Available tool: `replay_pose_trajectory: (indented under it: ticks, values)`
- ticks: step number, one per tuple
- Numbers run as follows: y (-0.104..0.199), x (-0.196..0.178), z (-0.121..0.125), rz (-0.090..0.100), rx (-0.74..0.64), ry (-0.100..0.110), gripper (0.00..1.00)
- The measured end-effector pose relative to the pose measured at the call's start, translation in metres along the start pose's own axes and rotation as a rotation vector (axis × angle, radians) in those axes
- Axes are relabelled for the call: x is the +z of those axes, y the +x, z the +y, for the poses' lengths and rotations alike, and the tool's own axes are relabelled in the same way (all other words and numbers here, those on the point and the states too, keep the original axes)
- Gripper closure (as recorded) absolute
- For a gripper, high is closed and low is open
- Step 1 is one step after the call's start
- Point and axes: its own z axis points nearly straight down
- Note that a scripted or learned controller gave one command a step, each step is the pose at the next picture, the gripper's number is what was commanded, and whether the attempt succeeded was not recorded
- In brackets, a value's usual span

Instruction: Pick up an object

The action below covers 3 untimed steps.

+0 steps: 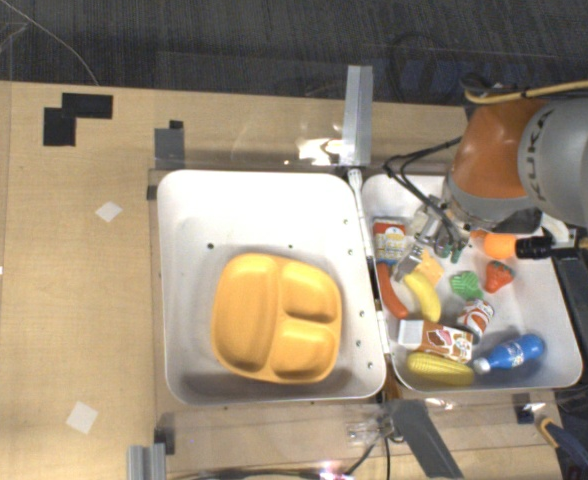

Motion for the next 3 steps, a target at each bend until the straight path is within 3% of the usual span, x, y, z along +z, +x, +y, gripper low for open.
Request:
replay_pose_trajectory:
  ticks: [1, 2, 3]
  values:
    - [-0.018, 0.001, 0.006, 0.0, 0.248, 0.004, 0.0]
    - [-0.023, 0.001, 0.007, 0.001, 0.348, 0.006, 0.0]
    - [0.013, 0.0, -0.029, 0.002, 0.354, 0.002, 0.0]
